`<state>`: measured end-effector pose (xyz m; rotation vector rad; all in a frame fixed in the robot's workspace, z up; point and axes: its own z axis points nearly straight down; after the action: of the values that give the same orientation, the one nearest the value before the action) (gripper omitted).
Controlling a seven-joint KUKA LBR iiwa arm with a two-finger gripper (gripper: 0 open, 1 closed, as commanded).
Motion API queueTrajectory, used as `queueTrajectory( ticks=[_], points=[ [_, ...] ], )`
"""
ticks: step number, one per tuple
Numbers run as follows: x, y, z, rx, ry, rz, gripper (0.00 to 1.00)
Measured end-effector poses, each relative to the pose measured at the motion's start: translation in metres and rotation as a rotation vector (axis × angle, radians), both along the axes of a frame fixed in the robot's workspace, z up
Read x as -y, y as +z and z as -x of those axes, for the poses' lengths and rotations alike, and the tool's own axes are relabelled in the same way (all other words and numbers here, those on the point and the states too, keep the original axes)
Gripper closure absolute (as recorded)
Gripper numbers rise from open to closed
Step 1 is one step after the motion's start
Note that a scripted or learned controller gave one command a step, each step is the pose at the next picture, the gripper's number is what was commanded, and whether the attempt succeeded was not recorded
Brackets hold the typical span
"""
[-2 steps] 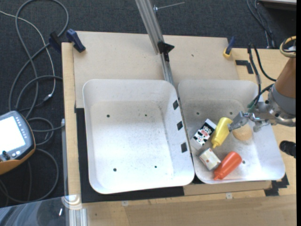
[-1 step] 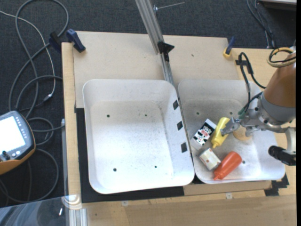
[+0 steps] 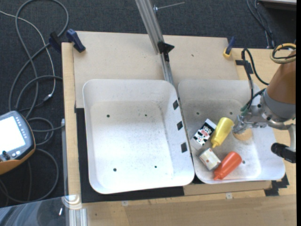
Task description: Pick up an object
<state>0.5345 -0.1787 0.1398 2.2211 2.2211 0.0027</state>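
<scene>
Claw (image 3: 242,126) sat low in rt bin (image 3: 214,91), over a tan round obj (image 3: 243,135); can't tell how wide it was or if it gripped anything. Yellow bottle (image 3: 221,131) just at its 9 o'clock, touching b/w carton (image 3: 203,133). Orange bottle (image 3: 227,165) and white block (image 3: 209,158) at 7. Left bin (image 3: 94,98) at 9 on desk (image 3: 117,55).

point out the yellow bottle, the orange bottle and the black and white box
yellow bottle (image 3: 221,131), camera view, middle of its body
orange bottle (image 3: 228,165), camera view, middle of its body
black and white box (image 3: 204,133), camera view, its printed top face
</scene>
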Motion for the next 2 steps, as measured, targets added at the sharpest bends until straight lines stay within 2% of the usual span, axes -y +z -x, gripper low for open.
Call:
queueTrajectory(
  ticks=[2],
  points=[
    [0.012,0.102,-0.017,0.005,0.002,0.003,1.00]
  ],
)
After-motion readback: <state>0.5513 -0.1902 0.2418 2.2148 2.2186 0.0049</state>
